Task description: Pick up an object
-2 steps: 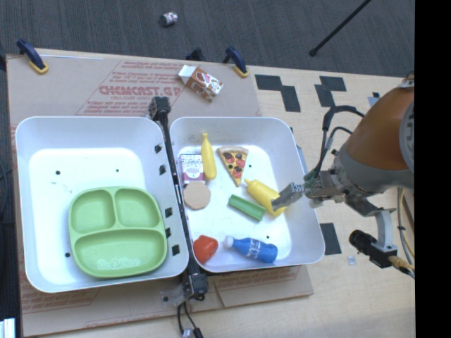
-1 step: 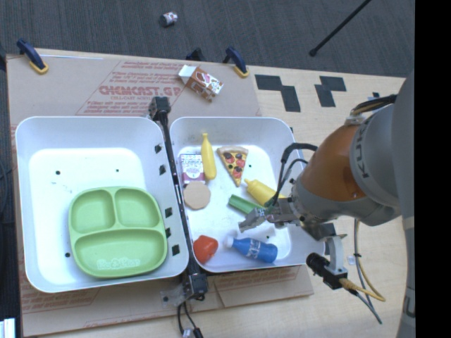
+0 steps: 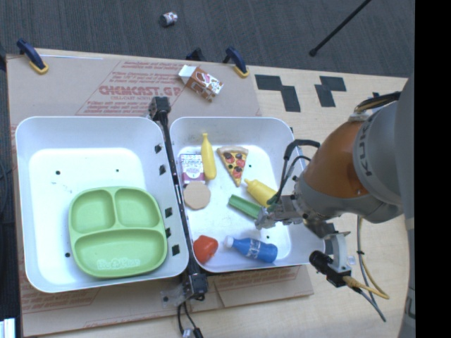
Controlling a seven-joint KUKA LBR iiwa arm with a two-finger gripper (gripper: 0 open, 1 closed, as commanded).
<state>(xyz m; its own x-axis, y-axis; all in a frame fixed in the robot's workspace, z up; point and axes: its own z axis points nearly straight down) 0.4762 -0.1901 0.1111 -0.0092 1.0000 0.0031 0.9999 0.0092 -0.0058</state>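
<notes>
The pincer [image 3: 266, 215] hangs low over the right white plastic bin [image 3: 282, 129], at the right end of the green stick-shaped block [image 3: 244, 205]. That block lies just left of the pincer, its long axis running up-left. Just below sits a blue plastic bottle [image 3: 254, 249]. The wrist hides the fingers, so I cannot tell their spread.

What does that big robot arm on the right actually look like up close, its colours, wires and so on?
The robot arm is bulky and rounded, with a smooth grey shell and a broad orange band above the wrist. Thin black cables loop out beside the orange part. At its tip sits a small metal gripper, grey and boxy.
</notes>
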